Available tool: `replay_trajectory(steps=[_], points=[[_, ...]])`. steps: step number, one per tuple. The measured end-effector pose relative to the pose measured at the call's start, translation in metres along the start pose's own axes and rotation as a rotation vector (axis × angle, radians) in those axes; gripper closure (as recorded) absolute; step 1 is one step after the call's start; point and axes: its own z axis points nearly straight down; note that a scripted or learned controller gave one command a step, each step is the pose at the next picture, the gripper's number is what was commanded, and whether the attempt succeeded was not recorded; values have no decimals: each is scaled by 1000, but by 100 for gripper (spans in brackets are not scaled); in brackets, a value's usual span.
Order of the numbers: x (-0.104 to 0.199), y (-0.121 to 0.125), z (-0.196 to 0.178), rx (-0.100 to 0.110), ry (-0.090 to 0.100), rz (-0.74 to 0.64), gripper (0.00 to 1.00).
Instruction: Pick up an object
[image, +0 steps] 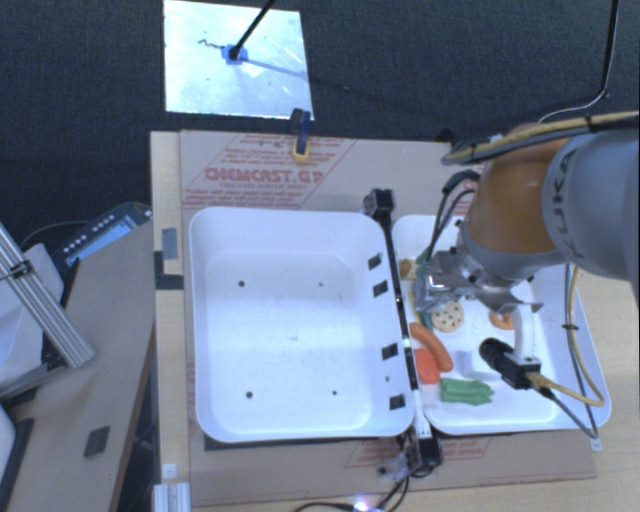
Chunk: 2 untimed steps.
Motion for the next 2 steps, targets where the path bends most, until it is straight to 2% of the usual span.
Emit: replay_trajectory(steps=[1,2], points=[[8,-48,-253,-27,-1,2,100],[14,-10,-245,-11,-4,2,100]])
